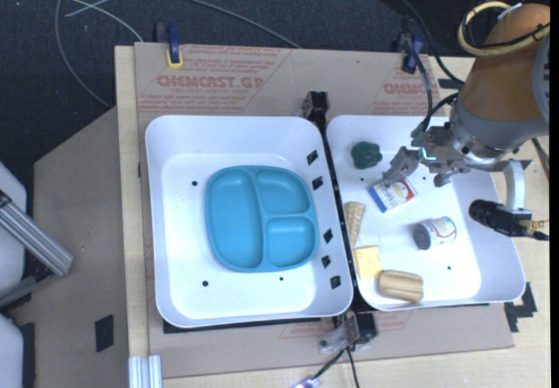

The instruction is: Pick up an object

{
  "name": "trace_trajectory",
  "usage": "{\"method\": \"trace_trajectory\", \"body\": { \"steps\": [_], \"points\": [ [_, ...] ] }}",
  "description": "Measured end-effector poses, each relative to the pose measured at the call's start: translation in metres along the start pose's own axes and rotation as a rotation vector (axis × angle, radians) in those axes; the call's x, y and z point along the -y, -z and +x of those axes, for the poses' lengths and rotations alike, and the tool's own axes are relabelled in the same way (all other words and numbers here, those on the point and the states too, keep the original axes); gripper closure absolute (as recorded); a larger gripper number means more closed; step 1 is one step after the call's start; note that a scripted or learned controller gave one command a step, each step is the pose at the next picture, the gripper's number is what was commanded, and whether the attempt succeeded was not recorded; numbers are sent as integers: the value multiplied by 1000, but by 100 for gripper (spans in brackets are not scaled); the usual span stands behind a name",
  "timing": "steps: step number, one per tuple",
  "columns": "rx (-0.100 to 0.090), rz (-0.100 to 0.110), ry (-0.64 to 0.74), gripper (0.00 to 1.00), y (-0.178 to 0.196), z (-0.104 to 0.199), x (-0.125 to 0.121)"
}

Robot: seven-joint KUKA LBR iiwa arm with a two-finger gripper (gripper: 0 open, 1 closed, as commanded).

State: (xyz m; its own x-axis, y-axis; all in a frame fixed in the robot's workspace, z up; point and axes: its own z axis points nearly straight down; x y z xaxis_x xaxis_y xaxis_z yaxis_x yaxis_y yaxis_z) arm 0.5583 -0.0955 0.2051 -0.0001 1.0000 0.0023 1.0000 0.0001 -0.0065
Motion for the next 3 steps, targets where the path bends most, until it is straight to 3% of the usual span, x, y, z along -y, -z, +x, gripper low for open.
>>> {"method": "trace_trajectory", "body": {
  "steps": [2,3],
  "points": [
    [1,0,-2,0,-114,-3,7],
    [1,-6,-1,100,-100,-3,5]
  ]
}}
